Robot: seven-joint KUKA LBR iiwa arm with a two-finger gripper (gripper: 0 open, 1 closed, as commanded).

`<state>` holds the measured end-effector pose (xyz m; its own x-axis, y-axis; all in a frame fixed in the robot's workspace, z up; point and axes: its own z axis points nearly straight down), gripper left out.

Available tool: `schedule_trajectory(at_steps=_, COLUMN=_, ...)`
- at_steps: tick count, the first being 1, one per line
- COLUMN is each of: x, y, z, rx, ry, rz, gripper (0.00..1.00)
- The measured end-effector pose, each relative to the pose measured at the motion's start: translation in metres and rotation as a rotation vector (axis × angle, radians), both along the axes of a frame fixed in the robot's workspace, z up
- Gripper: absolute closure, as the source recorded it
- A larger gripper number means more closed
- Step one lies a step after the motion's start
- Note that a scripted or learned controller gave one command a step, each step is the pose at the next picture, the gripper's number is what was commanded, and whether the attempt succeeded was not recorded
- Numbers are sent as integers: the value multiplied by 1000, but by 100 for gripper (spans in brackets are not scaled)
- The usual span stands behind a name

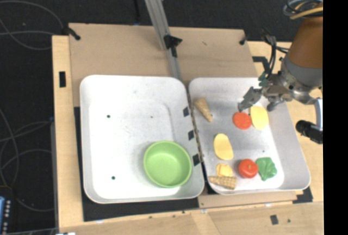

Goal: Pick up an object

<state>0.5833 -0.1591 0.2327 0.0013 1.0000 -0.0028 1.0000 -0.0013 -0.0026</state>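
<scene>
My gripper (pixel 260 101) hangs over the right bin (pixel 234 88), its two fingers spread apart, open with nothing between them. Just below it lie a red-orange tomato (pixel 242 121) and a yellow lemon-like piece (pixel 260 117), side by side. Further toward the front sit a pale yellow oval piece (pixel 223 146), a second red tomato (pixel 247 168) and a green pepper (pixel 266 168). A tan cone (pixel 204 109) lies near the bin's left wall. A waffle-like piece (pixel 224 178) rests at the front edge.
The left bin (pixel 119 98) holds a green bowl (pixel 167 163) at its front right. A grey metal pole (pixel 155 11) slants up from between the bins. Brown bench board surrounds both bins; cables lie on the dark floor at left.
</scene>
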Motion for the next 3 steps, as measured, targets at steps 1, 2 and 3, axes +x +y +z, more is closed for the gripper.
schedule_trajectory(at_steps=1, x=-4, y=-3, z=-43, rx=0, ry=1, rz=-1, gripper=0)
schedule_trajectory(at_steps=2, x=-4, y=-7, z=-85, rx=0, ry=1, rz=-1, gripper=0)
schedule_trajectory(at_steps=3, x=-2, y=-7, z=-71, rx=1, ry=-7, rz=-4, gripper=100)
